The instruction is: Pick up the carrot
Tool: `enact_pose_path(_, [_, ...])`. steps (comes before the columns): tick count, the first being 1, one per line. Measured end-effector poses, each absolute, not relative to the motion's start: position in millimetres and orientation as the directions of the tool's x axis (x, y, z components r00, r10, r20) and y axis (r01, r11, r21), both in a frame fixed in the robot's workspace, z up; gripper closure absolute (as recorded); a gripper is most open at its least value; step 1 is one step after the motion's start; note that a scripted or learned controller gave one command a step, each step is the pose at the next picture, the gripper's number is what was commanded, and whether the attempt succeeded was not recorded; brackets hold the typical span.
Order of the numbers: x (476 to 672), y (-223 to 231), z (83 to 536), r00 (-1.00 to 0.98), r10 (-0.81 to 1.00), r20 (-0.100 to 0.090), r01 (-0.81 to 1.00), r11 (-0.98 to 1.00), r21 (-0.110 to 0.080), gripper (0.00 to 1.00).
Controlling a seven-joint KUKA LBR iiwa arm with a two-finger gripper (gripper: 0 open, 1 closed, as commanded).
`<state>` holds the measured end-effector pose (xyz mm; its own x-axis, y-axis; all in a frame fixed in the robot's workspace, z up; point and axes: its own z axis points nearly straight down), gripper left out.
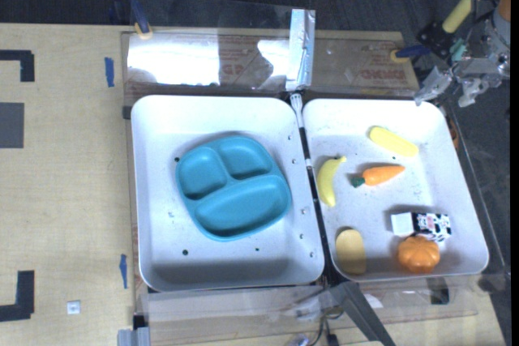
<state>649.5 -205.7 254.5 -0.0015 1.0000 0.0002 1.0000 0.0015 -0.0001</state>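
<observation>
I'm at the approach step: the gripper (461, 87) hangs off the right bin's (462, 174) far right corner; whether it is apart or together I cannot tell. The carrot (379, 175) lies mid-bin between two bananas (328, 179), so I must descend cleanly between them

The light wooden bench (65, 174) bears two shallow white bins side by side, left bin (154, 255) and right bin (466, 255).
</observation>
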Motion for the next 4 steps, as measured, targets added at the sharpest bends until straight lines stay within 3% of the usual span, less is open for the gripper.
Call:
enact_pose_path(1, [607.2,-149.9,150.4,-0.278,0.961,0.002,0.961,0.278,-0.002,0.0])
enact_pose_path(2, [576.5,-137.7,106.4,-0.203,0.979,-0.014,0.979,0.204,0.023,0.0])
enact_pose_path(3, [582.6,-130.6,122.7,-0.212,0.977,-0.012,0.976,0.212,0.041,1.0])
enact_pose_path(4, [571.0,-66.1,208.7,-0.241,0.97,-0.001,0.97,0.241,0.007,1.0])
